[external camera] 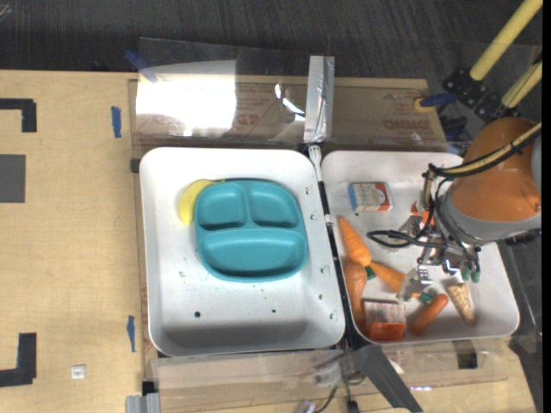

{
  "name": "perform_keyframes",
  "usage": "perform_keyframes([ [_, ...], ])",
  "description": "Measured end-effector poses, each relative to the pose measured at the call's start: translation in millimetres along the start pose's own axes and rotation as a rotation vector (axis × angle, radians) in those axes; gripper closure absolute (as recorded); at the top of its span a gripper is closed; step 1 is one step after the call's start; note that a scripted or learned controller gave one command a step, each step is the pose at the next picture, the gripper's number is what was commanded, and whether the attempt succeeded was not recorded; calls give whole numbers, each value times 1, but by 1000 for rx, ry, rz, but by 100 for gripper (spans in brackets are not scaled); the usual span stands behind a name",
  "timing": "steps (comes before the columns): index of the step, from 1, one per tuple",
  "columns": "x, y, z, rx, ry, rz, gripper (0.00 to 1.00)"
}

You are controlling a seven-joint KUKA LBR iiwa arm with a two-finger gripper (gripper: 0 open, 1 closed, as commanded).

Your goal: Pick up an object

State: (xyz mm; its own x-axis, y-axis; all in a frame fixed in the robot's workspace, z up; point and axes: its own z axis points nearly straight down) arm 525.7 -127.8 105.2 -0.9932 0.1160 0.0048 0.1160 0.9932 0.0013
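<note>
The left bin is white with a few small dark dots. In it lies a teal plate with three parts, and a yellow thing peeks out from under it. The right bin is white too. It holds orange carrots, a small box in blue, white and orange, and a tan cone. The desk is light brown wood with black marks and bits of blue tape. The arm has an orange band.

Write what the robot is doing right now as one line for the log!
arm: over right bin | gripper: low among carrots | teal tray: left bin
</note>
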Motion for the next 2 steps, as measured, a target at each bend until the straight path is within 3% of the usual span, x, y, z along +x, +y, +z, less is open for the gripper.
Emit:
perform_keyframes([
  [1,11,26,15,3,-22,-13,0],
  [2,33,28,15,2,-24,-39,0],
])
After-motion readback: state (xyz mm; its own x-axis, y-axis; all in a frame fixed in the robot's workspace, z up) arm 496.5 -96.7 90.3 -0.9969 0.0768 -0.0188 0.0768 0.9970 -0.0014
